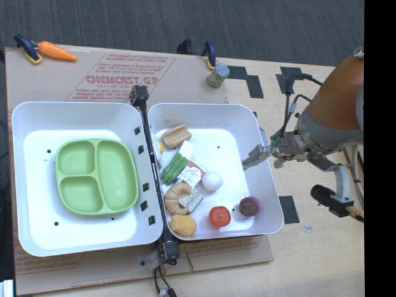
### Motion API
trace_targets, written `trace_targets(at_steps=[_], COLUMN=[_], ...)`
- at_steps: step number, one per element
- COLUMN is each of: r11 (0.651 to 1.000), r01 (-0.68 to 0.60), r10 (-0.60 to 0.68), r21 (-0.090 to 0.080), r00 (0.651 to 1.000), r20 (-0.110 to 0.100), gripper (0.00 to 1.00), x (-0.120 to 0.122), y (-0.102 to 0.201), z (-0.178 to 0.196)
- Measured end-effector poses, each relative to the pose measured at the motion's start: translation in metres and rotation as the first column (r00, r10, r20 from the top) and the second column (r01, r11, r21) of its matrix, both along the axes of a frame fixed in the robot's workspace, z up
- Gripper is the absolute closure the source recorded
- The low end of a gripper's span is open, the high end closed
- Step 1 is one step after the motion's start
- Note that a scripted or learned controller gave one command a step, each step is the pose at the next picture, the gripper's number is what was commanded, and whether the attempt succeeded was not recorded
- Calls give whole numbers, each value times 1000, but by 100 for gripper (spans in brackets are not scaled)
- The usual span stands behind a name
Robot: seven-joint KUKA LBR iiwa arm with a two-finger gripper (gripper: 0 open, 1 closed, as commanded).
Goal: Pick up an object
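Observation:
The right bin (247,119) holds a heap of toy food. A tan bread roll (176,135) lies at its far left, with green pods (174,167) below it. Near the middle sits a white egg (212,181). A croissant (178,198), a red tomato (219,216) and a dark purple fruit (249,206) lie along the near side. An orange-yellow piece (183,226) rests in the near left corner. My gripper (255,158) hangs over the bin's right rim, up and right of the egg, with nothing seen in it.
A green divided plate (97,175) lies in the left bin (25,228). On the cardboard behind the bins are a toy carrot (55,51) and a small can (216,76). A black divider (148,166) runs between the bins.

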State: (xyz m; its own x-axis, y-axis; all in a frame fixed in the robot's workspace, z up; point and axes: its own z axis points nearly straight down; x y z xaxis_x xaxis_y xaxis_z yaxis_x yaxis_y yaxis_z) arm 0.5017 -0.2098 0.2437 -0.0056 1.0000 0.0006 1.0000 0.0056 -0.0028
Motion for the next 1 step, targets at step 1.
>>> trace_targets(at_steps=[1], r11=[1000], r01=[-1], r10=[1], r21=[2], r00=[1000], r20=[-3], gripper=[0], x=[-26], y=[8], z=[-130])
